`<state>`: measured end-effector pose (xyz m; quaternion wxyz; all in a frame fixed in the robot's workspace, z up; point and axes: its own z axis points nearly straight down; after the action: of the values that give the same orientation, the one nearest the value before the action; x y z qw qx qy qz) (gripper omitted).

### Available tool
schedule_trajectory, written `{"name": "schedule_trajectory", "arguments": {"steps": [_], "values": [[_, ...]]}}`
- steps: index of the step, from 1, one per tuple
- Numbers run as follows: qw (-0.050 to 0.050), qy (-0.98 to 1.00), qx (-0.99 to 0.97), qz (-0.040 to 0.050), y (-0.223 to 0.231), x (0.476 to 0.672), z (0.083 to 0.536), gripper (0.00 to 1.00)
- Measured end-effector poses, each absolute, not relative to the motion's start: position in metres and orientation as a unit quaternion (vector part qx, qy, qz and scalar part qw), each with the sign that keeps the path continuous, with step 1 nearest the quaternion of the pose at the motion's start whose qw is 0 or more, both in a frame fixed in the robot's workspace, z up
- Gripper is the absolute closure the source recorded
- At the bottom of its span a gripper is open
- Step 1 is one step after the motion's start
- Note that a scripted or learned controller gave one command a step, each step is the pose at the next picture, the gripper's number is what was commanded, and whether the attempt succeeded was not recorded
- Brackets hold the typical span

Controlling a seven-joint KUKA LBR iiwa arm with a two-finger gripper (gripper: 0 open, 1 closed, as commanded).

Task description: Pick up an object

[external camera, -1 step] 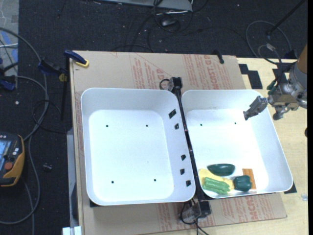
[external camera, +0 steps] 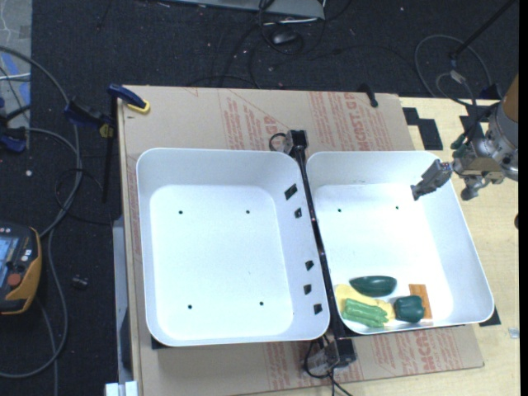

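Several small objects lie in the near corner of the right bin (external camera: 445, 246): a dark green oval piece (external camera: 373, 285), a light green ridged piece (external camera: 365, 313), a teal green lump (external camera: 408, 308) and a small orange block (external camera: 420, 291). My gripper (external camera: 450, 186) hangs over the far right edge of that bin, well away from the objects. Its two fingers are spread apart, open, with nothing between them; the dark left finger (external camera: 429, 180) points into the bin.
The left bin (external camera: 165, 172) sits beside the right one, with a black divider strip (external camera: 309, 221) between them. Both rest on a cardboard-covered bench (external camera: 247, 114). Cables and a blue clamp (external camera: 128, 97) lie beyond the bench's far left corner.
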<state>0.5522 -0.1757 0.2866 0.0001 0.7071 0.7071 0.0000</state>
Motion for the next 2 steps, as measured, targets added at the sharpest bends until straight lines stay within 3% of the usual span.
{"name": "schedule_trajectory", "arguments": {"steps": [2], "values": [[-0.002, 0.707, 0.707, -0.0011, -0.179, 0.556, 0.179, 0.0]]}}
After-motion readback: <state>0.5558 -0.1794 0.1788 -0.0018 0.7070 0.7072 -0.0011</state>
